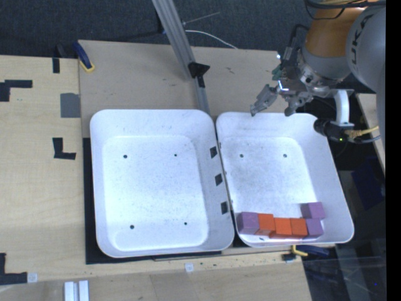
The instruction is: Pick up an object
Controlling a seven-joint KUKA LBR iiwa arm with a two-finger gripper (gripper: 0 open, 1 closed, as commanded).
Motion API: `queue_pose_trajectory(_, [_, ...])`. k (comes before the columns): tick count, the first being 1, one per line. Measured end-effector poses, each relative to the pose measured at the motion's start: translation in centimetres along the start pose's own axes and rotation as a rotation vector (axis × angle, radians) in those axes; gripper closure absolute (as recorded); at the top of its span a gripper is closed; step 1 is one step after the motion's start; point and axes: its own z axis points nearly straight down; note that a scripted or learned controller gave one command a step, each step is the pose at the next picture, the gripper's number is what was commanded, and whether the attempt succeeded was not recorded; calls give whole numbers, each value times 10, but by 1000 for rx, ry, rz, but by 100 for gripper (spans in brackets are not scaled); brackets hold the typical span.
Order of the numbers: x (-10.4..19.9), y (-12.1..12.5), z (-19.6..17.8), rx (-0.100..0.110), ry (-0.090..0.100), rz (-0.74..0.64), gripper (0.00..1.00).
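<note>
**Blocks bunched at the near edge, gripper up at the far rim**

Nearest to me, at the bench's front edge, a small blue and yellow clamp (305, 251) lies just outside the right bin (326, 162), by that bin's near rim. Right behind it, inside the bin and pressed along its near wall, sits the little row of blocks. A purple block (249, 222) is at the left end, then an orange block (266, 223) touching it, then a second orange block (290, 227) beside that. At the right end of the row, toward the bin's near right corner, two more purple blocks (312, 219) sit one behind the other, touching the orange one. The rest of that bin's floor shows bare speckled white with a few dark dots.

The left bin (103, 168) lies alongside, its right rim overlapping the right bin's left rim, with three small dark tabs along that seam.

Farther back, the gripper (272, 106) hangs over the far rim of the right bin, near its far left corner, well apart from the blocks. Its two fingers are spread with a clear gap between them, and nothing sits in that gap. Behind it the arm (341, 30) rises toward the bench's far right corner, its orange band bright above the wrist.

At the far side, a slanted metal post (177, 33) leans across the bench toward the seam between the bins. Another blue and yellow clamp (84, 56) grips the board's far left corner.
</note>
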Motion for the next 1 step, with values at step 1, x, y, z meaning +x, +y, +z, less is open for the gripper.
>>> queue_pose_trajectory(1, [75,-15,73,7,2,-5,0])
